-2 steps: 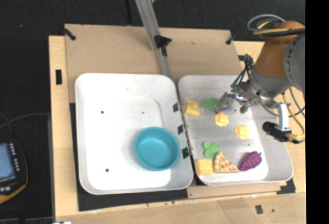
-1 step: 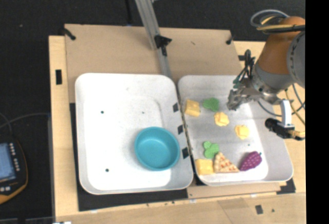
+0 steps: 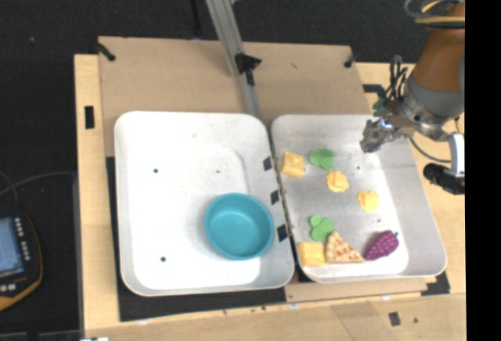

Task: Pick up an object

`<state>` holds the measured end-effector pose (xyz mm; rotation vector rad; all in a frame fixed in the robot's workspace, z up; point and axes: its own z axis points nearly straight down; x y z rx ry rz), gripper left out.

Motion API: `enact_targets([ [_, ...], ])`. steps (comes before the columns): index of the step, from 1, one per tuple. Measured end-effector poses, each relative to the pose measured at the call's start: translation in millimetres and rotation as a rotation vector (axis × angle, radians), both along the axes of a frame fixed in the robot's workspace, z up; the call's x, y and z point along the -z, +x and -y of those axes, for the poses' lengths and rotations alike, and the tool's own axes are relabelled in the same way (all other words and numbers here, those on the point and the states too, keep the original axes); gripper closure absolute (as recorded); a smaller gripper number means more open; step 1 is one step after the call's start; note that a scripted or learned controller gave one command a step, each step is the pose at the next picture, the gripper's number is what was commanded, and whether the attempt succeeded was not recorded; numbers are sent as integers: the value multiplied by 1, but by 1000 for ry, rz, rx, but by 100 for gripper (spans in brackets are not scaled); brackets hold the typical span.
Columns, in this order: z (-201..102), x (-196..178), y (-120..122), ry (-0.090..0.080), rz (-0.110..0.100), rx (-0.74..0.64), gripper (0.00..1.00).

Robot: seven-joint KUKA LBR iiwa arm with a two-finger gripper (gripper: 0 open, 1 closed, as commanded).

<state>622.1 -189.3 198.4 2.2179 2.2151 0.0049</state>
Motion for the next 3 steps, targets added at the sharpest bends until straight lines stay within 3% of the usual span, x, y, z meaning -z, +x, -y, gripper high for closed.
enact_targets([
  [2, -1, -74, 3, 1, -2, -5, 100],
  [3, -51, -60, 6, 3, -6, -7, 100],
])
